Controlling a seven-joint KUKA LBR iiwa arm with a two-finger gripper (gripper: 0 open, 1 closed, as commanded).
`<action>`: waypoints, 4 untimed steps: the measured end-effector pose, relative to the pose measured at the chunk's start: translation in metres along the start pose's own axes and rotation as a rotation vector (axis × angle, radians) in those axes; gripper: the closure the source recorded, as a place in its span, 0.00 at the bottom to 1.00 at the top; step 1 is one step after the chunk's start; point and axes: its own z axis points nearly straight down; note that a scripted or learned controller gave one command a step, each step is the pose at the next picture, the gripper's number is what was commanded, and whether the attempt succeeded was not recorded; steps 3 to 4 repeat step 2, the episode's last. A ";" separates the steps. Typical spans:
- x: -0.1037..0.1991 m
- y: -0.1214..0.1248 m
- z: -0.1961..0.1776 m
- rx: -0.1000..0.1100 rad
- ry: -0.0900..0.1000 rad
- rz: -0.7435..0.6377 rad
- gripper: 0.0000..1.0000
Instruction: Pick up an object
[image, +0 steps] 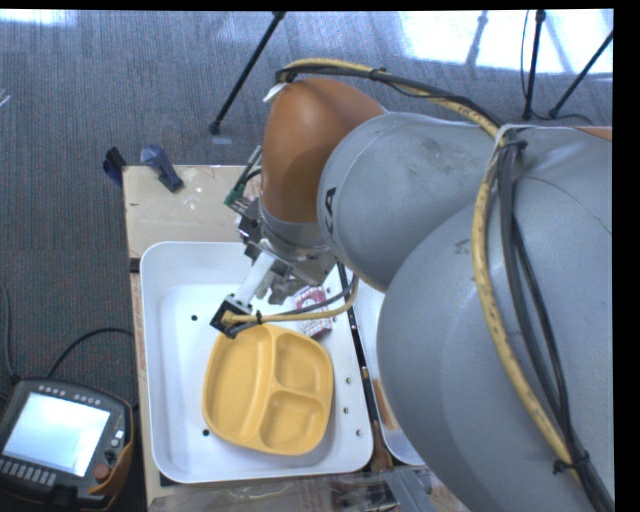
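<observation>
**Gripper low over the far end of the left bin, plate close to two walls**

The grey arm fills the right side of the view and covers nearly all of the right bin, of which a pale strip shows at the lower edge. Its orange band sits above the wrist. The gripper hangs below the wrist, over the far part of the left bin. The wrist hides it from above, so I cannot tell whether it is released or clenched, and nothing can be seen held in it.

A yellow divided plate with three compartments lies flat in the near right part of the left bin. Its right rim runs close along the bin's right wall, and its near rim is close to the front wall, so there is little room on those two sides. To its left a broad strip of bare white floor runs the whole length of the bin. The far left corner is bare as well.

A small red-and-white packet lies just beyond the plate's far right rim, directly beside the gripper and partly hidden by it. It is hemmed in by the plate on one side and the bin's right wall on the other.

Beyond the bin the wooden bench top is mostly bare, with a dark blue object at its far left corner. A teach pendant sits on the floor at the lower left.
</observation>
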 end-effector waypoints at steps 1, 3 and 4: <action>-0.001 -0.001 -0.006 0.005 -0.008 -0.001 1.00; -0.001 -0.001 -0.013 0.007 -0.012 -0.004 1.00; -0.001 -0.001 -0.013 0.007 -0.012 -0.004 1.00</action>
